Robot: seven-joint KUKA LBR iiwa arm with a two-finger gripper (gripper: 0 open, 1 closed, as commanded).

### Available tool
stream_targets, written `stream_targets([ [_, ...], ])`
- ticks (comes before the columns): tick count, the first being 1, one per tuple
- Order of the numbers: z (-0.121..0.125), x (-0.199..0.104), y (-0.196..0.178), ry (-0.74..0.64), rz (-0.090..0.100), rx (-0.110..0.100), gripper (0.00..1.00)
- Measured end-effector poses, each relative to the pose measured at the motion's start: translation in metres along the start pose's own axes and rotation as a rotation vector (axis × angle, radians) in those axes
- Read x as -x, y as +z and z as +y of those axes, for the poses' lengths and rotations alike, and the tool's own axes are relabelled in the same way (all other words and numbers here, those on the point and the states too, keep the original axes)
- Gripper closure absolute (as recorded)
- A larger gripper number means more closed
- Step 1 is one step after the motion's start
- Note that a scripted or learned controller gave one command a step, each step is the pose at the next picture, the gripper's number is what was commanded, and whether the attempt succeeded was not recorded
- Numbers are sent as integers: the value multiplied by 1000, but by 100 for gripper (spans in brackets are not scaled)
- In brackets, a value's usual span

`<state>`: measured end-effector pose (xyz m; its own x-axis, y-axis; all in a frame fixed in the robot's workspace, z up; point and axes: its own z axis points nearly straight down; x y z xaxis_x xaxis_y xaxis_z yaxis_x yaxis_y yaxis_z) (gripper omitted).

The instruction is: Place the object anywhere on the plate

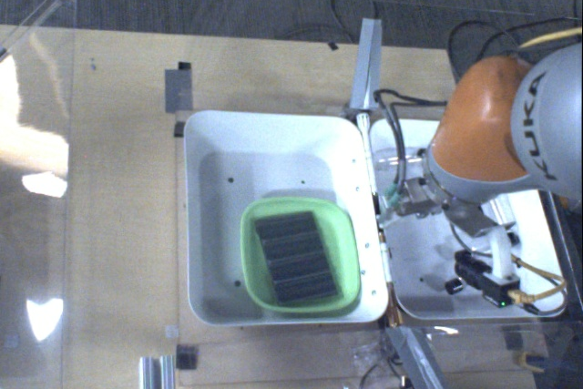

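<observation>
Gripper (412, 196) low over right bin (428, 287), near its left wall, hidden under my wrist; cannot tell its state or whether it has anything. Arm (510, 127) reaches in from right, orange band uppermost, bent down over right bin. Left bin (209, 196) holds green plate (250, 237), dark ridged slab (296, 255) on it. Object not identifiable.
</observation>
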<state>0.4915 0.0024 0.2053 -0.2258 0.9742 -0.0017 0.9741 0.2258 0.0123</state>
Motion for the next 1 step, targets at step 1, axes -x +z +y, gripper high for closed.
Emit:
stream_targets([
  [1, 0, 0, 0, 0, 0, 0, 0],
])
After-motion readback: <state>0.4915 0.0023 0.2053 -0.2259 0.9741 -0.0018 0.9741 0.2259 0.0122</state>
